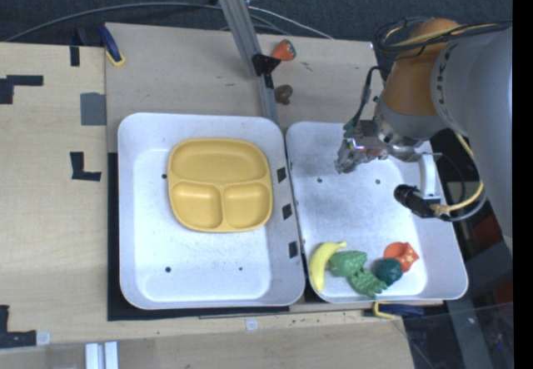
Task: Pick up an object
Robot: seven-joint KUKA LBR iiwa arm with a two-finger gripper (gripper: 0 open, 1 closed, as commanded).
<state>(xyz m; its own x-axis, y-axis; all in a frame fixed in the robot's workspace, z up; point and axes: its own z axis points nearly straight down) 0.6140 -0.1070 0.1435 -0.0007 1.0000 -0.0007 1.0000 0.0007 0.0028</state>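
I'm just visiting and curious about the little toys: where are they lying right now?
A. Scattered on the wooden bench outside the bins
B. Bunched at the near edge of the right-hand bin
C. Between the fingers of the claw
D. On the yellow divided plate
B: the banana, the green toys and the orange toy sit together along the near edge of the right bin, apart from the claw at the bin's far end.

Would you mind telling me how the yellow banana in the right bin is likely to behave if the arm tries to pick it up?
The banana looks like smooth moulded plastic, so probably stiff, light and somewhat slippery. Its curved shape may let it rock or pivot when nudged. It lies against the green toy near the bin's front wall, which could crowd a grasp.
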